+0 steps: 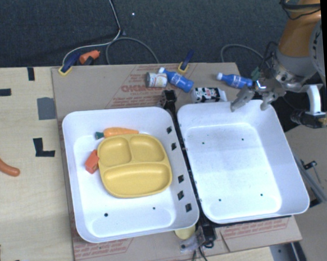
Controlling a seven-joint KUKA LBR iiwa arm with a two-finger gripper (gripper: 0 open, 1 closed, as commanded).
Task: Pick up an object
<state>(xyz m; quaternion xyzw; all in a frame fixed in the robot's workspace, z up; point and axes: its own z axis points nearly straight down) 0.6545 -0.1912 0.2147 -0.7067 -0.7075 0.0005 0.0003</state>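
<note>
The two-finger tool [252, 99] hangs at the far right corner of the right-hand shallow white bin [283, 146], its two grey fingers [240, 101] spread apart with nothing between them. Above it the grey arm with its orange band [299, 26] comes in from the right.

Inside that bin, near the tool, no object shows on the bare white floor. The things that could be picked lie well apart from the tool, in the left-hand shallow white bin [80, 178]: a yellow plastic plate with three compartments [135, 164] sits in the middle of it, an orange toy carrot with a green top [118, 131] lies along the plate's far edge, touching it, and a small red-orange piece [91, 161] lies against the plate's left side.

Behind the bins, on the brown cardboard sheet [115, 88] covering the worktop, lie a blue and white bottle-like object [173, 78] and a small blue bottle [234, 80], the latter just beside the tool. Far to the left, on the pale wooden worktop [15, 110], lies an orange toy sausage [4, 164].
</note>
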